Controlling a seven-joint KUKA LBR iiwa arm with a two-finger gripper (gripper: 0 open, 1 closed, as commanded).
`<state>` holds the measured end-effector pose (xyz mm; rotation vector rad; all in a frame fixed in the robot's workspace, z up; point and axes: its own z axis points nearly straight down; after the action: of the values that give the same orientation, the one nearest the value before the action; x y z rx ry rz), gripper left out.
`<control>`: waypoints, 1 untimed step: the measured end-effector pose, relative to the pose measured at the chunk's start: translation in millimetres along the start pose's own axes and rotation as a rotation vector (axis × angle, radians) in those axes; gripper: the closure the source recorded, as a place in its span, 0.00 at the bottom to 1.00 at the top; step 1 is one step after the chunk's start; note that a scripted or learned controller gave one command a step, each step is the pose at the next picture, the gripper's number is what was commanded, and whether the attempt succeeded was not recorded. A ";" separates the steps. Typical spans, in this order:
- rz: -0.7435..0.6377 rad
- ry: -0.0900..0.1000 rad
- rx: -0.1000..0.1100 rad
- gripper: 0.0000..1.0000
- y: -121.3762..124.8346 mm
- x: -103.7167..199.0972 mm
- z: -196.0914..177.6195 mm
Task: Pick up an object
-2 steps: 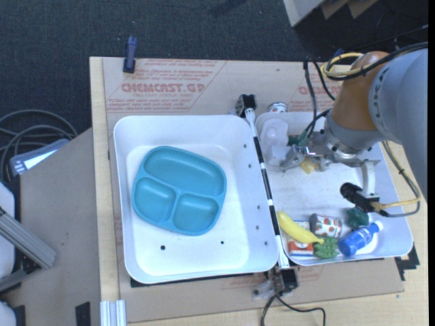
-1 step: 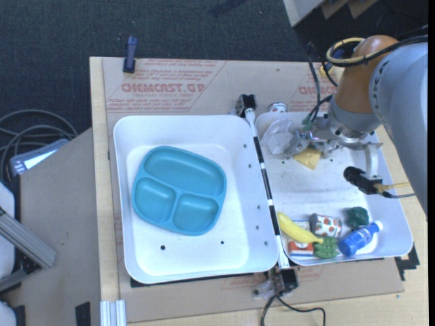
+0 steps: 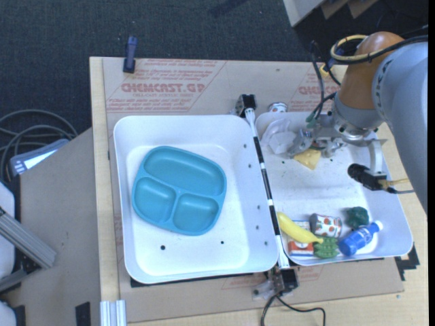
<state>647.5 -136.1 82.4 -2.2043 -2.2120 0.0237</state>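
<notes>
A dark blue-grey carpet floor [image 3: 61,19] lay all around a light brown wooden bench top [image 3: 170,87] with faded red printed letters. Grey looping cables [image 3: 27,131] sat on the floor at the left. A small dark blue clip [image 3: 129,53] held the bench's far edge.

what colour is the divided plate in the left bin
Light blue; the divided plate shows clearly in the camera view.

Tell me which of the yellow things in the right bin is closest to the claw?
The yellow wedge, lying right below the claw at the bin's far end. The banana lies apart at the near end, among the other toys.
</notes>
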 end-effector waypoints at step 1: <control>-0.003 0.003 0.026 0.00 8.9 -6.1 4.1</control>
<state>656.3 -142.1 78.1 -2.1858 -2.2009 0.0488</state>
